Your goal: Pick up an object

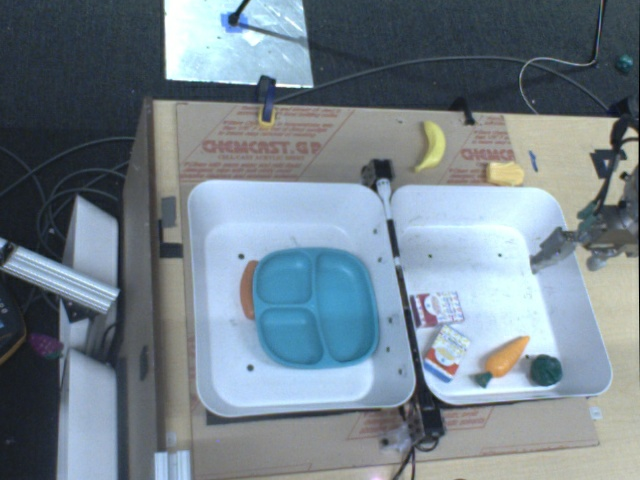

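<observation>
the grey metal gripper (560,248) sits over the right shallow white plastic bin's (570,298) right rim; whether it is apart or together, i cannot tell; the smooth tapered orange toy carrot (505,356) lies near that bin's front, beside a round dark green toy (545,370).

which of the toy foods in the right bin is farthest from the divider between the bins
The small dark green round toy vegetable, in the near right corner of the right white bin. The orange toy carrot lies just left of it; both small cartons sit closer to the divider.
</observation>
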Controlling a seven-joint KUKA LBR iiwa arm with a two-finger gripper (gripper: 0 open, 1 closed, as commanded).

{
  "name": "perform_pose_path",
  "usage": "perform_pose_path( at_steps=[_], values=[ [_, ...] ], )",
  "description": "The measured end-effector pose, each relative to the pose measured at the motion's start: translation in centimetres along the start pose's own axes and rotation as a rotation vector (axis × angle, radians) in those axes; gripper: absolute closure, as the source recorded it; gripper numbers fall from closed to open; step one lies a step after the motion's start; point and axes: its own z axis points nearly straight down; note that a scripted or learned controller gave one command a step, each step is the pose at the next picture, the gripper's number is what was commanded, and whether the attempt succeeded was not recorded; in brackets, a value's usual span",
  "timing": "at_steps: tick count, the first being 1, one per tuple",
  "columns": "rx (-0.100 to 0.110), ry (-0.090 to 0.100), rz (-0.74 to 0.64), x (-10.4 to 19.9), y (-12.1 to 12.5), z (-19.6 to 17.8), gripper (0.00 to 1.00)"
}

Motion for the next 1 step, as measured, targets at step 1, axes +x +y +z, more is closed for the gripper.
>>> perform_pose_path(
  at_steps=[1],
  values=[
    [0.001, 0.001, -0.001, 9.40, 1.84, 1.92, 0.00]
  ],
)
